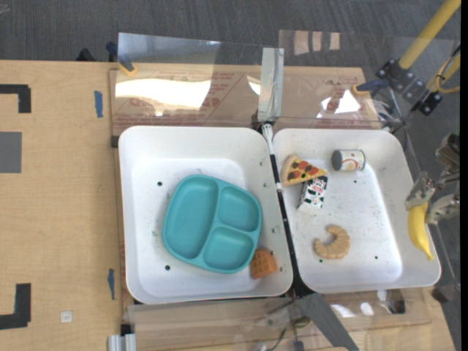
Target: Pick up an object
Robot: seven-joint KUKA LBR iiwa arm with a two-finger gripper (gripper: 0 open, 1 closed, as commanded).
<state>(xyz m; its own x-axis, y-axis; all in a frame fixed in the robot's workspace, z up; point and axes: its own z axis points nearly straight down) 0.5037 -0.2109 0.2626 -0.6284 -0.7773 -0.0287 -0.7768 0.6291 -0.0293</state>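
so the gripper (430,199) is sitting at the far right edge of the right bin (380,221), and a toy banana (420,232) is right under it, hanging across the bin's right rim. honestly can't tell from this angle if the gripper is wide, narrow or clamped on the banana, it's all a tangle of grey metal there. they look like they touch but i wouldn't swear to it.

my read: it's at the grab-or-lift stage with the banana as the target. if it does have it, the next move is just a straight lift clear of the rim. if not, it needs to line up across the banana's narrow side and close. the curved shape half on a rim looks easy to knock off the edge.

other options in the right bin: a pizza slice (301,170) touching a little cow-print carton (314,193), a can (349,160) lying on its side near the back, and a croissant (332,242) well apart from the rest near the front.

the left bin (139,196) holds a teal divided plate (212,224) with a small orange thing (263,263) by its front right corner.

both bins sit on a light wooden bench (51,218) with clear panels (168,86) behind, grey floor (219,6) beyond and a yellow pole (436,24) top right.
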